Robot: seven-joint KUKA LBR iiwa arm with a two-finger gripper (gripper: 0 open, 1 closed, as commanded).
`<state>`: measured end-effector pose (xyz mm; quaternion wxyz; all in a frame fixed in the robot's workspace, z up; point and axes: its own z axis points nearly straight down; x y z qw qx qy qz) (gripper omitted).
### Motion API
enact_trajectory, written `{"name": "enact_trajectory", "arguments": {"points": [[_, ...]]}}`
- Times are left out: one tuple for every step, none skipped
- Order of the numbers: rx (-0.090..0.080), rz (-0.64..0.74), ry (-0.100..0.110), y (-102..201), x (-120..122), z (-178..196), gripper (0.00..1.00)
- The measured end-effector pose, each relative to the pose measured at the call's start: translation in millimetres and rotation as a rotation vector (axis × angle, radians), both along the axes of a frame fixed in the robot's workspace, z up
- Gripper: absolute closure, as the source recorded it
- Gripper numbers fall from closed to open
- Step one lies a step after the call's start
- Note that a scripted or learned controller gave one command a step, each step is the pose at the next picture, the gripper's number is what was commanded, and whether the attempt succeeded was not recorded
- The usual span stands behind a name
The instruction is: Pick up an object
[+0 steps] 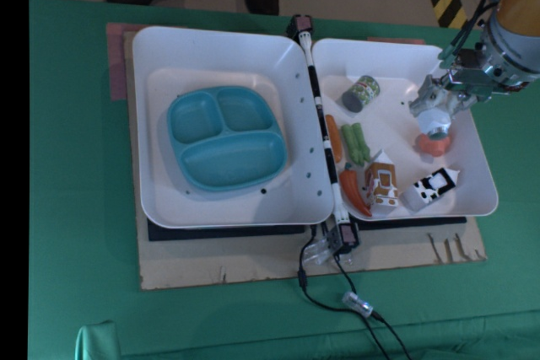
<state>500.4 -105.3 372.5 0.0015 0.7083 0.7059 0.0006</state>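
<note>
My gripper (435, 109) hangs over the right side of the right bin (472, 149). Directly below it lies a small orange and pale blue object (434, 141), partly covered by the gripper. Other items lie in the same bin: a green can (364, 92) on its side at the back, an orange carrot (334, 138) and green pea pods (358, 142) near the divider, a red pepper (354, 190), a small orange-and-white carton (381, 181) and a black-and-white cow-print carton (430, 188) at the front.
The left bin (169, 51) holds a teal divided plate (225, 137). A jointed bar (319, 110) runs between the bins. Cables (354, 301) trail over the green cloth in front. A person's feet stand beyond the bench at the back.
</note>
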Motion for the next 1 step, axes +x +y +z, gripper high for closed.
{"name": "enact_trajectory", "arguments": {"points": [[0.001,0.0,0.001,29.8,-23.8,14.0,1.0]]}}
